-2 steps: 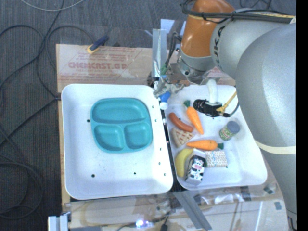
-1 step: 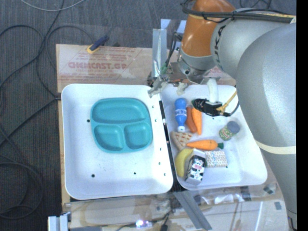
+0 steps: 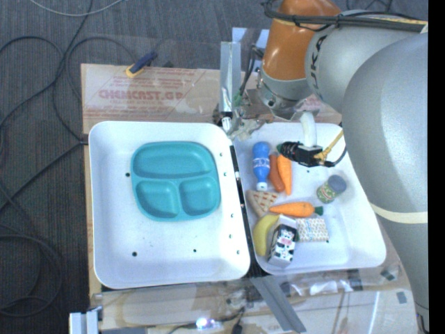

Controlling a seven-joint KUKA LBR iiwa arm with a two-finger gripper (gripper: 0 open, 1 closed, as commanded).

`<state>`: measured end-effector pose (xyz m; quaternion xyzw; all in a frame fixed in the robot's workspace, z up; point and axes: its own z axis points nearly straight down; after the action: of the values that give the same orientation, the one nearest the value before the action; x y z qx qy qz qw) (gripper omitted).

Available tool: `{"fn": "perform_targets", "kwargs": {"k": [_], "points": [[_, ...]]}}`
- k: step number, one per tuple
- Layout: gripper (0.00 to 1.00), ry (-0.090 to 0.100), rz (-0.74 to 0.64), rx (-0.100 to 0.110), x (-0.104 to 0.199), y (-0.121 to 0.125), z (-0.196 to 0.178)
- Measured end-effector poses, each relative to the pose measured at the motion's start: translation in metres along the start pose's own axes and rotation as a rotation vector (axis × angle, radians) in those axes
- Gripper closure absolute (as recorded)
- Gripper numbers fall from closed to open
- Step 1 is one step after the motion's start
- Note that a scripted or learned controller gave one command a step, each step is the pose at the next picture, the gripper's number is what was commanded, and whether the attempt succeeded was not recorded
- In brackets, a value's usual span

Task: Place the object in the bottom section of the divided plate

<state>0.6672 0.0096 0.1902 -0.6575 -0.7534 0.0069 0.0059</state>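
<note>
**Around the teal plate: gripper at the bin seam, food to its right**

At the middle of the left bin (image 3: 111, 256) lies the teal divided plate (image 3: 175, 179), flat and turned slightly askew. Its one wide section is on the far side, and its two smaller sections sit side by side on the near side.

Up and to the right of the plate, the gripper (image 3: 240, 122) hangs over the far corner where the two bins meet. Whether it is released or clenched cannot be told, and no item can be seen in its grasp.

Everything else sits right of the plate, in the right bin (image 3: 361, 249). Nearest the plate is a blue bottle (image 3: 261, 162), with a carrot (image 3: 280, 172) just beside it on the side away from the plate. Nearer the camera are a tan wedge (image 3: 263, 200), a second carrot (image 3: 295, 209) lying crosswise, a banana (image 3: 264, 234), a black-and-white carton (image 3: 283, 245) touching the banana, and a checked packet (image 3: 313, 229). Farthest from the plate stands a small jar (image 3: 332, 188) with a grey lid.

Beyond the plate's far edge, a brown board (image 3: 153, 96) with red lettering lies behind the left bin.
</note>
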Motion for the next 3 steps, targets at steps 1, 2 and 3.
{"fn": "perform_targets", "kwargs": {"k": [1,2,3], "points": [[1.00,0.001,-0.027,-0.014,0.070,-0.114,0.004],[1.00,0.001,-0.053,-0.014,0.052,-0.150,-0.029],[1.00,-0.002,-0.419,-0.015,0.057,-0.177,0.011]]}}
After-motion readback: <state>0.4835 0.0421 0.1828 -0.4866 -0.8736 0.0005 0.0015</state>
